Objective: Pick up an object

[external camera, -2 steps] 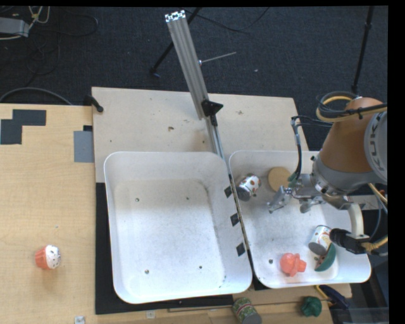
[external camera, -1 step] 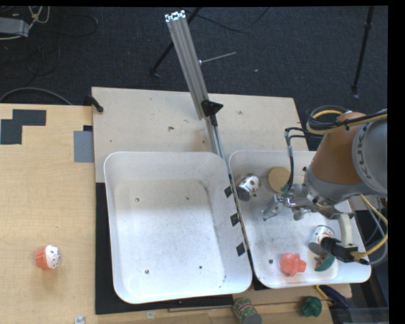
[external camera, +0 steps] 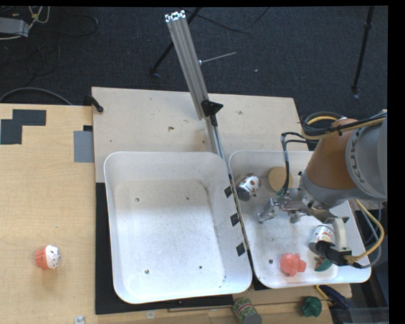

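Evenly and brightly lit from above, with soft, short shadows beneath the gripper (external camera: 269,212) and along the inner walls of the left bin (external camera: 166,228) beside it. Mild glare on the white rim of the right bin (external camera: 266,158) just above the gripper; dark, underexposed carpet (external camera: 126,50) well beyond it at top. Moderately sharp throughout, slightly soft and grainy on small items near the gripper, without marked edge distortion.

A robotics lab, by the look of it: a plywood bench (external camera: 190,120) at twelve o'clock carries two white bins (external camera: 120,190), an aluminium camera pole (external camera: 190,60) rises behind them, tripod legs (external camera: 364,44) stand on dark carpet (external camera: 285,44) at one o'clock, and cables (external camera: 25,19) trail at eleven.
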### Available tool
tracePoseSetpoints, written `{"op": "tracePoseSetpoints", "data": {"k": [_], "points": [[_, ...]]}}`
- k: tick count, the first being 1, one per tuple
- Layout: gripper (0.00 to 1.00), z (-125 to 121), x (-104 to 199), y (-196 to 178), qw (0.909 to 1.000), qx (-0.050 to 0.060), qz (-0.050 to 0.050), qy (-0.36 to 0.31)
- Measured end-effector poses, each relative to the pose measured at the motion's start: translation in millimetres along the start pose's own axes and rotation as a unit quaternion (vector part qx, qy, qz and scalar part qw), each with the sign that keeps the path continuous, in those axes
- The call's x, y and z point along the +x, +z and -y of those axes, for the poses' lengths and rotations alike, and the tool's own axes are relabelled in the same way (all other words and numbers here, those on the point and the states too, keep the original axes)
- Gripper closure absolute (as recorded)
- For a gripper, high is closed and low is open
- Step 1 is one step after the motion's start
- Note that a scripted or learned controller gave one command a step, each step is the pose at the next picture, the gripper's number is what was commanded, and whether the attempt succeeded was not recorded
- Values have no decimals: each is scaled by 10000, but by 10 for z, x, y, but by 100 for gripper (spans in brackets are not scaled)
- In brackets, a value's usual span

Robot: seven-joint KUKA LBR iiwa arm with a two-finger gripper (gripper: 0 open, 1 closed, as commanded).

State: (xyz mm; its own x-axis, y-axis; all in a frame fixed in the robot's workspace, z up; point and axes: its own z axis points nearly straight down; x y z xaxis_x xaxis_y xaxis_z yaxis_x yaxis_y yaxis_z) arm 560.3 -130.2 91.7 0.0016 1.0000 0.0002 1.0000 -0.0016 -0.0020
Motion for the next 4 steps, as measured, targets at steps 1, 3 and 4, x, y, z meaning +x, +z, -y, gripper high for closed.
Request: {"op": "tracePoseSetpoints", "data": {"k": [1, 3, 4], "points": [[100, 3, -13, -105, 10000, 1, -4, 28], [100, -3, -46, -1268, 10000, -28, 5, -9], [100, 20, 473, -1391, 10000, -7, -11, -29]]}}
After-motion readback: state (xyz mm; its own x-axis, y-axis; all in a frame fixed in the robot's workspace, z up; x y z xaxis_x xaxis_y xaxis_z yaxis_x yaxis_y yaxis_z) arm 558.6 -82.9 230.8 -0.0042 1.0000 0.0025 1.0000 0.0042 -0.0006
